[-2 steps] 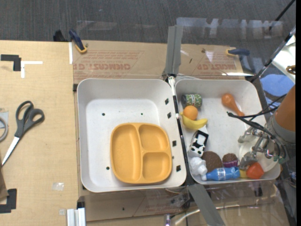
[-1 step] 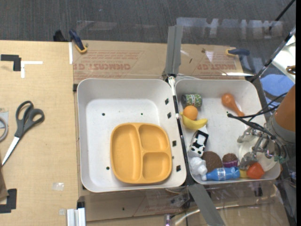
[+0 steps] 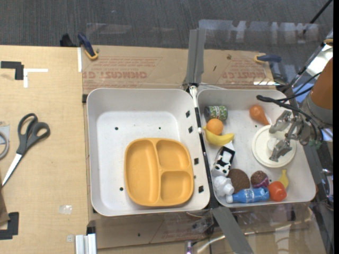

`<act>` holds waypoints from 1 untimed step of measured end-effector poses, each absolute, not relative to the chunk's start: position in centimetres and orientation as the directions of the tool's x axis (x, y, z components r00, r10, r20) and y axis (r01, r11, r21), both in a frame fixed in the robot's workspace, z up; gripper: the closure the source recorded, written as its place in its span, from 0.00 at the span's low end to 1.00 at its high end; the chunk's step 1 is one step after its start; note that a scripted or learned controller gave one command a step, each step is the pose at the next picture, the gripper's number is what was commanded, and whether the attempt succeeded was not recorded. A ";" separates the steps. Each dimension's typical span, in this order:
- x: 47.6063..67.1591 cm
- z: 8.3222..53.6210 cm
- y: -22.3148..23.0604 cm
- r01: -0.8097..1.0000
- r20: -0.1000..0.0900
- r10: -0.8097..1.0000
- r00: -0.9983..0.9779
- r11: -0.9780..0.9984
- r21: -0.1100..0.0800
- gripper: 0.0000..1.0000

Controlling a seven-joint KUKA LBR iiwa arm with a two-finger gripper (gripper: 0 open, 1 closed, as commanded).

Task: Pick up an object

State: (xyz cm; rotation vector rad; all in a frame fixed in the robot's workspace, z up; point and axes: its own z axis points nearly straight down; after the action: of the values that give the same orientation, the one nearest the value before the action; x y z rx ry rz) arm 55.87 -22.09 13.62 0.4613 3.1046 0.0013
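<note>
Yellow tray [image 3: 159, 172] fills left bin [image 3: 100, 142]; end effector [image 3: 282, 142], seemingly open, over right bin's plate [image 3: 260, 148].

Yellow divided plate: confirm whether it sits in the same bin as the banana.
No, the yellow divided plate lies in the left bin, the banana in the right bin.

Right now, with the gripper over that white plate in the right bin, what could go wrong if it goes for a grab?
1. The gripper hangs over the white plate, which is flat and wide; the grab may slip off its rim.
2. Along the near wall of the right bin, the blue bottle, red tomato and brown ball lie packed close, so a grab there could shove neighbours or catch two things.
</note>
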 end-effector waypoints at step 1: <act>60.6 9.3 -16.6 0.309 -0.005 0.309 -0.951 0.951 0.001 0.00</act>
State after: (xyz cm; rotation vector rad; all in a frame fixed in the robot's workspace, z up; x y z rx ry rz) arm 60.64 -16.57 9.32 0.4907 3.0974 0.0010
